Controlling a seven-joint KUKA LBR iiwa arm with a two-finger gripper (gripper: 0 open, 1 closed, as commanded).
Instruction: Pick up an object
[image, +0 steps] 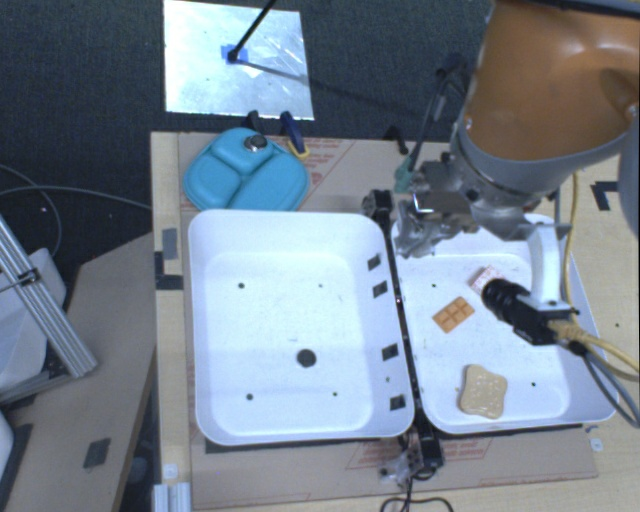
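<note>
Gripper (412, 232) is seen over the back left corner of the right bin (580, 395), by the divide between bins; finger state cannot be told, nothing is seen held. Orange waffle piece (453, 316), beige toast-like piece (483, 391) and a small pink-white item (483, 276) are lying in the right bin. Left bin (215, 240) holds a small dark disc (306, 358). Blue container (246, 170) is sat behind the left bin

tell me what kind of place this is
Probably a robotics lab bench set up for grasping trials: an arm reaches over two white bins, small test objects such as a waffle lie inside, and cables run across.
</note>
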